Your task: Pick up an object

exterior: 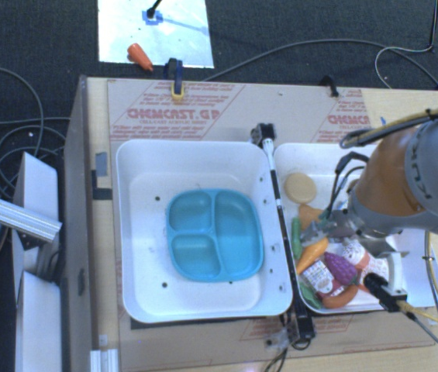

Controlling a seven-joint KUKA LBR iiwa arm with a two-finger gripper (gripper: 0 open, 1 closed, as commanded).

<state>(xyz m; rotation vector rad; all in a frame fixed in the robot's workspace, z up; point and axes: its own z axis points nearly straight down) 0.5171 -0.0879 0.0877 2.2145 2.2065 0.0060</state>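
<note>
Red "CHEMCAST GP" print on bench board (174, 115).

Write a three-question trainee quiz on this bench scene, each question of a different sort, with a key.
1. True or false: the blue divided tray lies in the left bin.
2. Which bin does the arm reach over? A) left B) right
3. Fill in: the round tan disc lies toward the ___ end of its bin, away from the purple item.

Key: 1 true; 2 B; 3 far.
</note>
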